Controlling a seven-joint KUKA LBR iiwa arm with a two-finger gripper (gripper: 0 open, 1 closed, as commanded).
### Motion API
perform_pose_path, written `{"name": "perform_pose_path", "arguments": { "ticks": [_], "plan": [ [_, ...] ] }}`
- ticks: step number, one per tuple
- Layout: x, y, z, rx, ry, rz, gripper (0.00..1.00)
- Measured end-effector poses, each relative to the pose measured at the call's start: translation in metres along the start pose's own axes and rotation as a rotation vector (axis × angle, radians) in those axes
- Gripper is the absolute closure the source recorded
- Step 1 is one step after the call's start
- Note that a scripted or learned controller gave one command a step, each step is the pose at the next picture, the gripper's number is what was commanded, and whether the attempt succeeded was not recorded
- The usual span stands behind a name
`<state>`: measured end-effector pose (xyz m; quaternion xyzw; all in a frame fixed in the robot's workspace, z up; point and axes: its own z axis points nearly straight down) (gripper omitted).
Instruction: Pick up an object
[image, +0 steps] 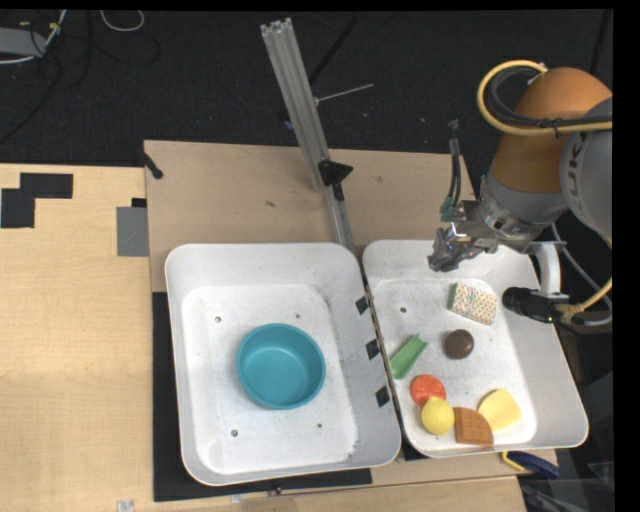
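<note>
Grey gripper (446, 258) above right bin (560, 385); fingertips too small, grip state unclear.

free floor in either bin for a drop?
Left bin: bare floor all round the teal bowl, widest along its back. Right bin: bare strip at the back left, between the gripper and the green piece. Crowded at the front: red, yellow, brown pieces.

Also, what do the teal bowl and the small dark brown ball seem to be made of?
The teal bowl looks like moulded plastic: one even colour, a smooth wall and a soft sheen on the rim. The dark brown ball has a small bright highlight on top, so its surface seems smooth and slightly glossy, perhaps plastic or rubber; the view is too small to tell which.
</note>
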<state>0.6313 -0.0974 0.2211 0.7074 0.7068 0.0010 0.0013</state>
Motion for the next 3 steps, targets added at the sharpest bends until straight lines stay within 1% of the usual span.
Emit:
{"name": "perform_pose_path", "arguments": {
  "ticks": [1, 2, 3],
  "plan": [
    [0.049, 0.001, -0.01, 0.003, 0.001, -0.004, 1.0],
    [0.104, -0.01, -0.001, 0.005, 0.001, -0.004, 1.0],
    [0.165, -0.019, -0.004, 0.004, 0.001, -0.005, 1.0]
  ]
}}
